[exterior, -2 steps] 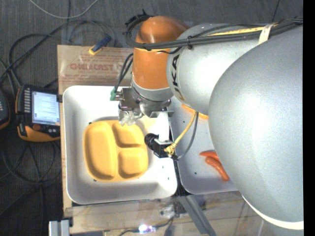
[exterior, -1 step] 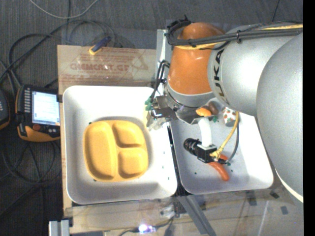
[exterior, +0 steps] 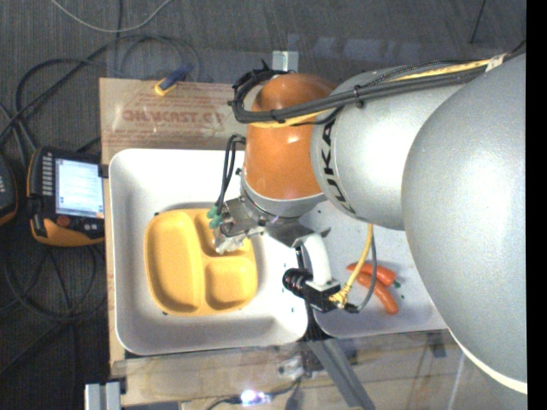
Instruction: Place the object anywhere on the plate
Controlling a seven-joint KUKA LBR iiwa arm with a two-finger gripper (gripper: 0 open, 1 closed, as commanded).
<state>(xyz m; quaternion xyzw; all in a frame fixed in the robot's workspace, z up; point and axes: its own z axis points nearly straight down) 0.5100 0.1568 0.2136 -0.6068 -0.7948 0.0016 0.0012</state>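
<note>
- Left bin (exterior: 128, 314): white, shallow, rounded corners; it held one yellow divided plate (exterior: 184, 267), set toward the bin's lower middle.
- Plate: three compartments, one large at the left and two smaller at the right; I could make out nothing lying in the uncovered parts.
- My end effector (exterior: 224, 236): it hung over the plate's upper right compartment, right at the divider. The view was too cluttered there for me to tell whether it was apart, together or clamped on anything.
- Right bin (exterior: 410, 319): white, mostly covered by my arm; it held the orange carrot-like object (exterior: 382, 286) near its middle, well apart from the plate.
- Edges: bare bin floor ran above and below the plate, with a narrower strip at its left.
- Surface: a handheld pendant (exterior: 68, 196) with a lit screen lay just beyond the left bin's left wall.
</note>
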